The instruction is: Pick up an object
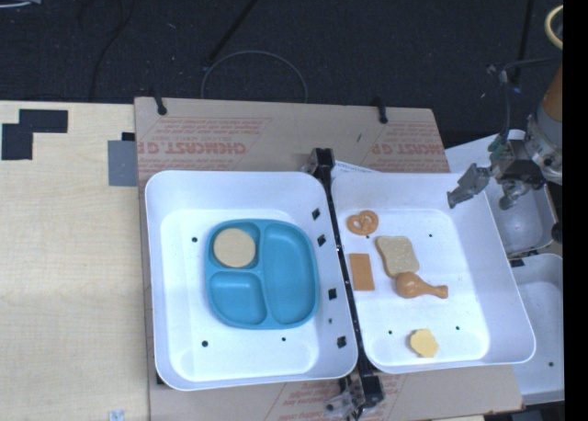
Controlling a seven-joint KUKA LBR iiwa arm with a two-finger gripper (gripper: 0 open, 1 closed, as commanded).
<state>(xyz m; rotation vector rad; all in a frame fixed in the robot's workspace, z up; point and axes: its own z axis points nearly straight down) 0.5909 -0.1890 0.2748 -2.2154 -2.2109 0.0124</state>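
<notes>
The right bin (478,254) holds a pretzel (363,222), a slice of bread (397,255), an orange cracker (362,272), a drumstick (420,288) and a yellow chunk (424,343). My gripper (485,191) hovers above the bin's far right rim, well to the right of the pretzel and the bread. It is open, its two fingers spread apart with nothing between them.
The left bin (175,226) carries a blue divided plate (276,277) with a round tan biscuit (233,247) in its upper-left compartment. A black hinge strip (335,263) separates the bins. Cardboard lies under both bins, with wooden bench to the left.
</notes>
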